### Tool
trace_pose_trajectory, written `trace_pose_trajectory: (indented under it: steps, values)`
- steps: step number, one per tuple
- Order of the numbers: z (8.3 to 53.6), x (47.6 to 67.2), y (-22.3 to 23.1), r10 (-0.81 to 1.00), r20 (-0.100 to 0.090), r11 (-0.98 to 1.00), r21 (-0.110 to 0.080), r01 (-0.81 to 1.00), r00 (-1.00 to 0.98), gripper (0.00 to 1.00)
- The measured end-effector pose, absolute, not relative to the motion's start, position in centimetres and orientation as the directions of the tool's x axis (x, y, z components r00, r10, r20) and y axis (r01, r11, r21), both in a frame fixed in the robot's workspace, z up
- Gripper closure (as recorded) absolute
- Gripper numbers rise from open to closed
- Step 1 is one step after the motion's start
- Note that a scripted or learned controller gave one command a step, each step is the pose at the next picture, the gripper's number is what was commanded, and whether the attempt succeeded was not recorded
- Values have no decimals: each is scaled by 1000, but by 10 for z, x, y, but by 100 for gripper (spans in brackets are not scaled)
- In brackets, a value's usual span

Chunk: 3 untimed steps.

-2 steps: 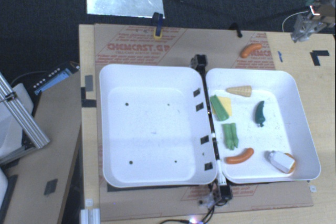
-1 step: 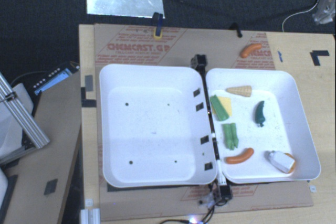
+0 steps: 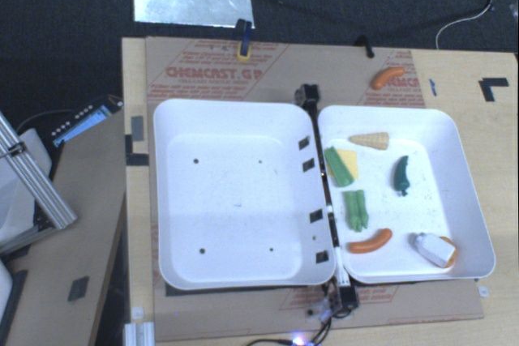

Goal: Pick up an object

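Nearest, in the right bin (image 3: 477, 223) on the surface (image 3: 138, 255): a white lump with an orange edge (image 3: 434, 249) tucked into the near right corner, close to the wall and so probably awkward to reach from that side. Just left of it, an orange sausage (image 3: 371, 241) lying flat with free space all round, likely the easiest pick. Farther in, a green ridged piece (image 3: 356, 209), set lengthwise beside the divider between the bins. Right of that, well apart, a dark teal piece (image 3: 401, 174) alone on bare white floor. Then a green wedge (image 3: 338, 165) overlapping a yellow slab (image 3: 349, 159), touching, so harder to lift singly. Farthest inside, a tan cone (image 3: 369, 141) on its side near the far wall. Left bin (image 3: 235, 198) alongside, presumably kept as the drop side. Beyond both bins, a second orange sausage (image 3: 388, 77) resting on the cardboard, outside any bin, perhaps strayed there. As for the pincer: open or closed, impossible to tell. Nothing yet lifted, judging by how flat everything lies.
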<state>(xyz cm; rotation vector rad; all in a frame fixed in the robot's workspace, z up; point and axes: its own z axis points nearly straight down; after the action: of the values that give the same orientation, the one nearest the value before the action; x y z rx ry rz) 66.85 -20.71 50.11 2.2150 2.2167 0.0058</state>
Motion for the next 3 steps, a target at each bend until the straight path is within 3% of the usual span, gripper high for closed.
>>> trace_pose_trajectory:
  steps: [1, 2, 3]
  values:
    - [534, 652, -206, 1000, -3, 2, 7, 1000, -2, 100]
    - [536, 669, -205, 1000, -2, 6, 5, 1000, -6, 100]
    - [536, 669, -167, 1000, 0, 7, 3, 1000, -7, 100]
